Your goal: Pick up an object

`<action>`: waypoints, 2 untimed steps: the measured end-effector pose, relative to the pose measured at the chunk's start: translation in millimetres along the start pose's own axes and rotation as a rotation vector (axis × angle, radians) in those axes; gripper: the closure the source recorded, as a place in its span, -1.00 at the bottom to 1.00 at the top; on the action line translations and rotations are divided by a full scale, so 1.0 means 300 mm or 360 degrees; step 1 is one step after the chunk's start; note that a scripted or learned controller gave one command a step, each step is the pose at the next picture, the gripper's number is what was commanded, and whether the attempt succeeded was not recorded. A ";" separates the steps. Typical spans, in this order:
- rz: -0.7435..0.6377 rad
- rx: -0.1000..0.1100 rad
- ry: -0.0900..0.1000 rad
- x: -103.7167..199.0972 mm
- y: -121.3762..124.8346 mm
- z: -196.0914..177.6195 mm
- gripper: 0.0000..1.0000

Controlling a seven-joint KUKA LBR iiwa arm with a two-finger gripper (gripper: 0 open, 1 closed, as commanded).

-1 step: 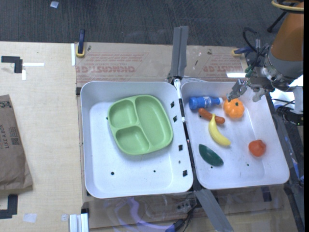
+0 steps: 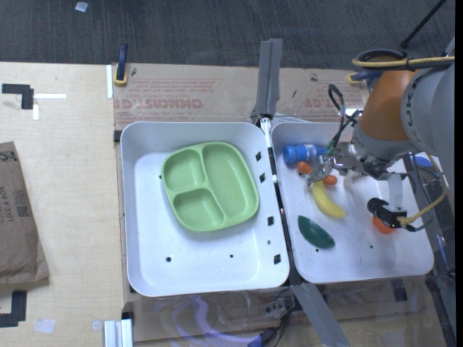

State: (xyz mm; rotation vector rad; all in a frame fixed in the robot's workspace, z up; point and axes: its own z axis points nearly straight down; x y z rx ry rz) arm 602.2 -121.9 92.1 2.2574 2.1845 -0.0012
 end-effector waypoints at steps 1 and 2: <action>0.0007 0.0002 -0.0001 -0.005 -0.001 -0.030 1.00; 0.0438 0.0002 -0.0002 0.179 0.144 -0.332 1.00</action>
